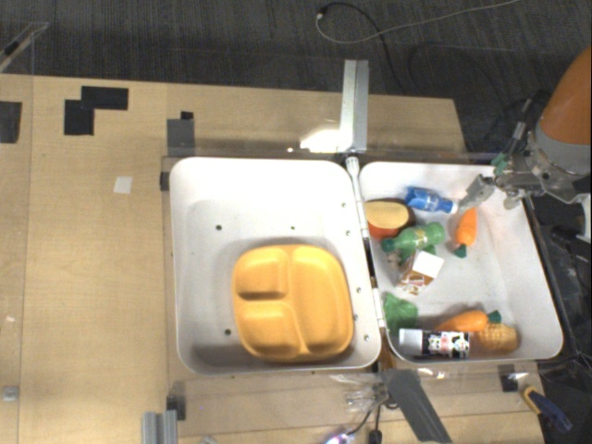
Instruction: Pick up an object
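My gripper (495,193) hangs over the far right corner of the right bin (541,285), its two fingers spread open with nothing between them. A small orange carrot (465,227) lies just below and left of the fingertips, apart from them. Left of it are a blue wrapper (427,199), a yellow-orange round piece (387,215) and a green toy (413,240). A white and brown packet (422,271) sits mid-bin. Along the near wall lie a green piece (400,308), a black and white bottle (435,343), another carrot (467,321) and a brown pastry (497,339).
The left bin (199,248) holds a yellow divided plate (292,300) in its near half. A metal post (355,109) stands behind the wall between the bins. The arm's orange band (569,109) is at the right edge.
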Controlling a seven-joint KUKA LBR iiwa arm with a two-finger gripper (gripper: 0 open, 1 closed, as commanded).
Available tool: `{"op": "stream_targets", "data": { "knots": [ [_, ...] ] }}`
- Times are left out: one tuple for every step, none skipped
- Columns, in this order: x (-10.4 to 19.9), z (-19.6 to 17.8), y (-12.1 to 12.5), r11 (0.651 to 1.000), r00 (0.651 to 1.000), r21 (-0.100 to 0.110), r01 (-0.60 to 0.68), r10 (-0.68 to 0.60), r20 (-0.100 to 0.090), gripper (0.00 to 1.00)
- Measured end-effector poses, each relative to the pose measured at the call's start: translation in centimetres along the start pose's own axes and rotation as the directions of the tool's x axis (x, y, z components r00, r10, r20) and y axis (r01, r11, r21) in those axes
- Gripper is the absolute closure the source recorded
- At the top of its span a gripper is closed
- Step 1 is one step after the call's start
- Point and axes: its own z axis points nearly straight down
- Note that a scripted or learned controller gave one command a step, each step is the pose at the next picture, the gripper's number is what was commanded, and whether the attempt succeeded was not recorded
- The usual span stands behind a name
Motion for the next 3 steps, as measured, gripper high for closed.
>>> {"op": "stream_targets", "data": {
  "knots": [
    [-0.4,8.0,-0.2,1.0,1.0,-0.005,-0.004,0.004,0.001,0.0],
    [-0.2,6.7,0.2,1.0,1.0,-0.013,-0.001,0.001,0.002,1.0],
    [2.9,-3.9,4.8,0.997,0.997,-0.004,-0.074,0.074,0.001,1.0]
  ]
}}
